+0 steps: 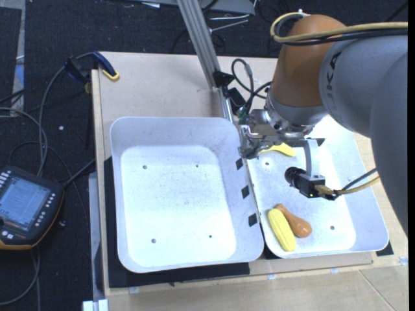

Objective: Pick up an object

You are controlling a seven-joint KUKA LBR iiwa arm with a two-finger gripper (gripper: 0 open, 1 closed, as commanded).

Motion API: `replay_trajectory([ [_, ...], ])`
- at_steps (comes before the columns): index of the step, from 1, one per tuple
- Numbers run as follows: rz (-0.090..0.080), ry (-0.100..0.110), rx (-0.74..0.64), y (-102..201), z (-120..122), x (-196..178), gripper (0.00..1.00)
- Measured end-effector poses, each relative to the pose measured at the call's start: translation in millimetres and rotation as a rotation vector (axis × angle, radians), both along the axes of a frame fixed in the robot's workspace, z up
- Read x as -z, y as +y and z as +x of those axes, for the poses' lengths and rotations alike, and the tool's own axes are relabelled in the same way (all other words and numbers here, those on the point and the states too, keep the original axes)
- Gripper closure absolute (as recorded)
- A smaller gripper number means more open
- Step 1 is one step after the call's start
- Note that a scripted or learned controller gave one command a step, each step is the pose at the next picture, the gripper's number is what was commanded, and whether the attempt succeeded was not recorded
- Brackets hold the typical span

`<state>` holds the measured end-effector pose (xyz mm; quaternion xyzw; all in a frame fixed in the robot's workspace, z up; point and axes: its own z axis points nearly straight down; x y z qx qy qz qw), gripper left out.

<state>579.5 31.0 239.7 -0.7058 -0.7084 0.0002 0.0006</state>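
The claw (254,149) is hanging low over the far left corner of the right bin (343,235). I cannot tell how it is set. A yellow corn (281,229) and an orange piece (296,222) are lying side by side, touching, near the front of that bin.

The arm (369,76) is a thick, smooth grey tube with dark lettering partly visible on its side. Above the wrist sits a rounded orange band (308,60) — glossy, catching the light. A yellow cable (337,28) loops over the top of the band and runs along the arm. Below, the wrist narrows to a grey metal flange (285,123) with black cables (241,76) curling beside it — and a small black module (305,181) hangs on a bracket, a thin yellowish wire trailing from it.
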Motion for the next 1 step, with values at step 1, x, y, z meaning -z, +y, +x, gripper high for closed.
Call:
replay_trajectory([
  [1,0.0,-0.001,-0.001,46.0,12.9,-7.6,1.0],
])
